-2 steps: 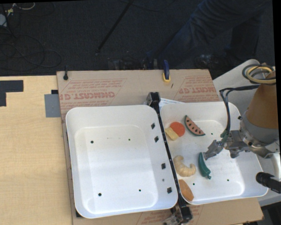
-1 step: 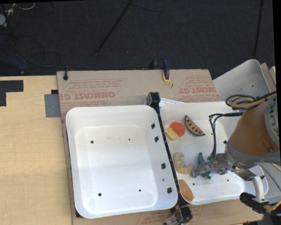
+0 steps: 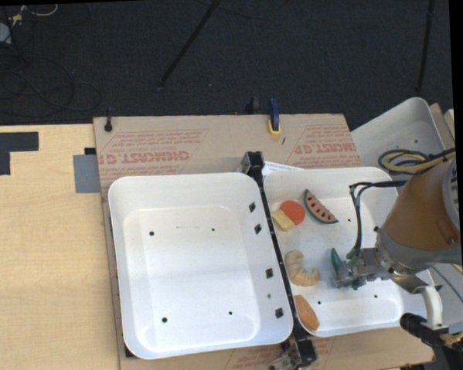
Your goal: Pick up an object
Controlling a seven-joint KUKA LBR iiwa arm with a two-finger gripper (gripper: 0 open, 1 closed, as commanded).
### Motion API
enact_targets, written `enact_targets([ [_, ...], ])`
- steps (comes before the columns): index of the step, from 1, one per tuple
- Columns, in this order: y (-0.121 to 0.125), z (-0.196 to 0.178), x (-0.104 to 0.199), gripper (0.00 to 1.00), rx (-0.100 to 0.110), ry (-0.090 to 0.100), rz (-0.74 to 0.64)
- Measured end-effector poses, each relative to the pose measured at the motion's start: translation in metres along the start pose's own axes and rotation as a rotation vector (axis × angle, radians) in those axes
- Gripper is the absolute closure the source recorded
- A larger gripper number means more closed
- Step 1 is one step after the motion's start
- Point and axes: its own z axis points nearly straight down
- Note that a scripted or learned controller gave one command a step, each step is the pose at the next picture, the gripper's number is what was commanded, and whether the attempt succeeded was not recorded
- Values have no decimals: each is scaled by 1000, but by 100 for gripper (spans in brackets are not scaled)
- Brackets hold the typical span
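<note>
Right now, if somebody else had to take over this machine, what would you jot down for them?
Gripper: low in the right bin; nothing seen between its fingers.
Things, all in the right bin: watermelon slice, red-orange round piece against a pale block, beige curled piece just left of the gripper, orange oval piece by the divider.
Done: nothing lifted yet.
Left: grasp one thing and raise it; the beige curled piece looks nearest.

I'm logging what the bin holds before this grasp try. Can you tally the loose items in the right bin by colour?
Red and green: 1, the watermelon slice
Red-orange: 1, the round piece
Pale yellow: 1, the block
Beige: 1, the curved piece
Orange-brown: 1, the oval piece
Total: 5
</note>
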Motion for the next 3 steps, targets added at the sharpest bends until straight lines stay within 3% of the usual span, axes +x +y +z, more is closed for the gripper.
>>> enact_targets([
  [1,46,-95,86,100,-9,1,-19],
  [2,111,-89,155,100,-3,1,-16],
  [3,142,-89,238,100,-1,2,-16],
])
